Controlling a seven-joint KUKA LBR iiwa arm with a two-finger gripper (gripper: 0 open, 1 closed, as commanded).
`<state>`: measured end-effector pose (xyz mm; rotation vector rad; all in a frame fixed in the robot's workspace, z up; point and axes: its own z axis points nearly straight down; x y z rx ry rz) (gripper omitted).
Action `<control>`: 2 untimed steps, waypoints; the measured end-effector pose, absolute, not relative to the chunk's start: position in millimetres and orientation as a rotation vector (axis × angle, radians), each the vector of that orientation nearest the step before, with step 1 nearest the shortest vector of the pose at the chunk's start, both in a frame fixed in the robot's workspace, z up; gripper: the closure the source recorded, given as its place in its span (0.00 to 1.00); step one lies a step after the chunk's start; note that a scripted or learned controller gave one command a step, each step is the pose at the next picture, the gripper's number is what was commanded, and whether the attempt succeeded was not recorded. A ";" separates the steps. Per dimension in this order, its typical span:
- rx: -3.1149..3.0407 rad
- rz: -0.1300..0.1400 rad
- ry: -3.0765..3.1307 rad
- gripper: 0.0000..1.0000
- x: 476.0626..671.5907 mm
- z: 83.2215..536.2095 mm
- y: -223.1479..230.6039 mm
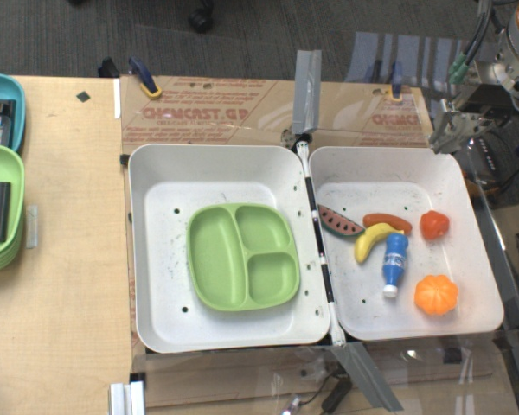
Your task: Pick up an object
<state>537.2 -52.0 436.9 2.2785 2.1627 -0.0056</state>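
nothing picked yet. my gripper (454,128) hangs over the right bin's (484,318) far corner, state unclear. banana (369,241), bottle (394,264), orange (436,294) all untouched.

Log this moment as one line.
gripper: above right bin's far corner | holding: nothing seen | banana, bottle, orange: in bin

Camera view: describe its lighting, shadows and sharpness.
Camera view: even overhead light; soft shadows inside the left bin walls; green tray, banana and bottle are sharp; the gripper at the upper right looks slightly blurred.
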 end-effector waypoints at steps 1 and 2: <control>2.572 -0.009 1.807 1.00 527.6 392.5 30.2; 2.837 -0.010 1.349 1.00 505.0 315.0 95.2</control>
